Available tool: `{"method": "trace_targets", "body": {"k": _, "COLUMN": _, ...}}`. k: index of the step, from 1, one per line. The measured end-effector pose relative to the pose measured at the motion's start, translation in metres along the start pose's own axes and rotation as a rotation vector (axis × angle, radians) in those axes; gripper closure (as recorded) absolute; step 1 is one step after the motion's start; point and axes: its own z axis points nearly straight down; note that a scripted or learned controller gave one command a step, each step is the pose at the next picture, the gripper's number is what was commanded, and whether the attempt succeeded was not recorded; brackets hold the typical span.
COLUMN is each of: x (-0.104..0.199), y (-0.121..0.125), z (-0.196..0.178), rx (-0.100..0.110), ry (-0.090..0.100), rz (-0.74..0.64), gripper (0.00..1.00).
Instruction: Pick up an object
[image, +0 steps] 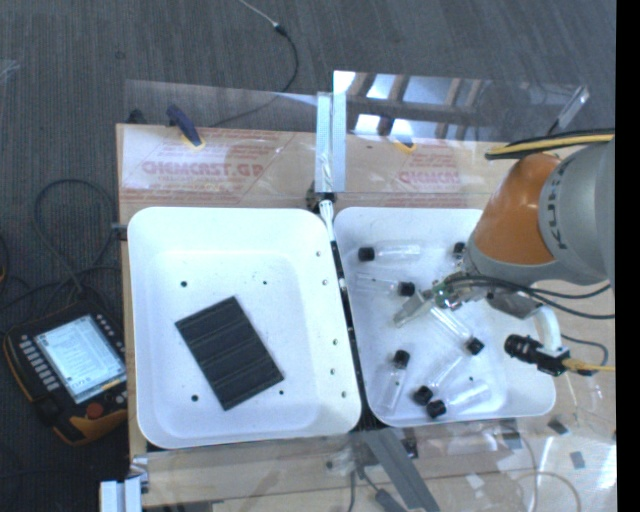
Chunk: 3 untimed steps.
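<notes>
— While the grey arm (560, 215) with its orange band fills the far right of the bench, what lies under it?

— The right bin (350, 300), whose floor is scattered with small clear vials with black caps (432, 397). The left bin (140, 330) beside it holds one flat, ribbed black pad (228, 352), lying at a slant near the middle.

— And where is the gripper (420, 305)?

— It sits low over the middle of the right bin, pointing left, its metal tip among the vials. One capped vial (406, 289) lies just beside that tip; others rest nearer the viewer, at the bin's near edge.

— Does it hold anything?

— One cannot tell; the view is too small to show how the claw stands, and no vial is plainly seen in it.

— Anything outside the bins?

— A handheld pendant (70, 372) with a lit screen, on the floor to the left.
</notes>
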Motion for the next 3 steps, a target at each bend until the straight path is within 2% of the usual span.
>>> {"method": "trace_targets", "body": {"k": 1, "x": -0.0528, "y": 0.0932, "z": 0.0040, "rx": 0.016, "ry": 0.008, "rz": -0.046, "gripper": 0.00}}
{"method": "trace_targets", "body": {"k": 3, "x": -0.0528, "y": 0.0932, "z": 0.0040, "rx": 0.016, "ry": 0.007, "rz": -0.046, "gripper": 0.00}}
